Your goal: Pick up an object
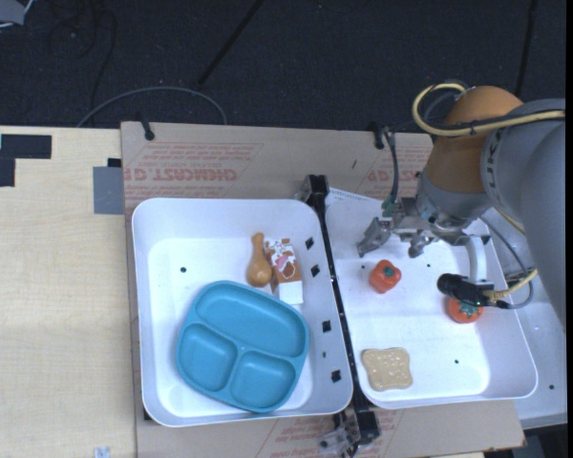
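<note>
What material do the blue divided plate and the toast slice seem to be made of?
Blue divided plate: probably moulded plastic, smooth and slightly glossy, one even colour with soft rounded rims. Toast slice: likely a toy of plastic or foam, matte and speckled tan; the view leaves it open.

An orange tomato with a green top lies in the right bin, near the divider, above the toast.

Two white bins — one blue plate, two orange-red toys, one toast, one drumstick.
</note>
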